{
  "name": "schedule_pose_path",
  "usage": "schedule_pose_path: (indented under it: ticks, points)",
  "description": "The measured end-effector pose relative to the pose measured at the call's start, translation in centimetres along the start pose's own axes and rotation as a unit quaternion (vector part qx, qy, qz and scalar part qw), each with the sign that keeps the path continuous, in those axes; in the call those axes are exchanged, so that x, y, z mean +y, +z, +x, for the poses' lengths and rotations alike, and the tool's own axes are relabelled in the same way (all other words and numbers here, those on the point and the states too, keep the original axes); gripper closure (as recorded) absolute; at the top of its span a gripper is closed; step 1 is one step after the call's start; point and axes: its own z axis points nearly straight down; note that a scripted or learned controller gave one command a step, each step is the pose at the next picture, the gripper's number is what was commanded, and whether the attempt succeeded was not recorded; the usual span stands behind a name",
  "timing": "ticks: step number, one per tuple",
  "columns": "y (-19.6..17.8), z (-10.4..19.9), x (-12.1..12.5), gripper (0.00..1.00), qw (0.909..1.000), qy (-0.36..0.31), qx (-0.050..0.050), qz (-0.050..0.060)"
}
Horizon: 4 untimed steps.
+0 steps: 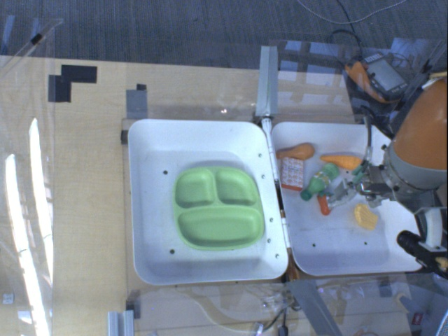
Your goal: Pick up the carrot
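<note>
1. Risk: the carrot (339, 161) lies just above and left of the gripper (350, 186), crowded by a green bottle (318, 184) and a red piece (323, 205). A closing grasp may catch the bottle instead.
2. Risk: a sideways nudge may roll the carrot off toward the bin (336, 254) wall.
3. Pose: the arm (420, 145) reaches low over the bin, wrist angled left.
4. Grip: whether anything is held, I cannot tell.

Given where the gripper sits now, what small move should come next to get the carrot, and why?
Probably shift the gripper slightly toward the bin's far wall: it sits low among the green bottle and red piece, while the carrot lies just beyond it, ungrasped.
</note>
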Motion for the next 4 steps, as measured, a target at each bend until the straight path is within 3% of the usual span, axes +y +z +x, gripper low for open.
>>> schedule_pose_path:
  ticks: [1, 2, 3, 4]
  points:
    - [6.2, -5.9, 6.2, 0.00, 0.9899, -0.142, 0.000, -0.001]
    - [12.5, -8.5, 14.1, 0.00, 0.9831, -0.183, -0.001, -0.003]
    - [12.7, -5.3, 16.8, 0.00, 0.9935, -0.113, -0.001, 0.014]
    - [11.6, -5.2, 17.0, 1.00, 0.9932, -0.116, -0.002, 0.012]
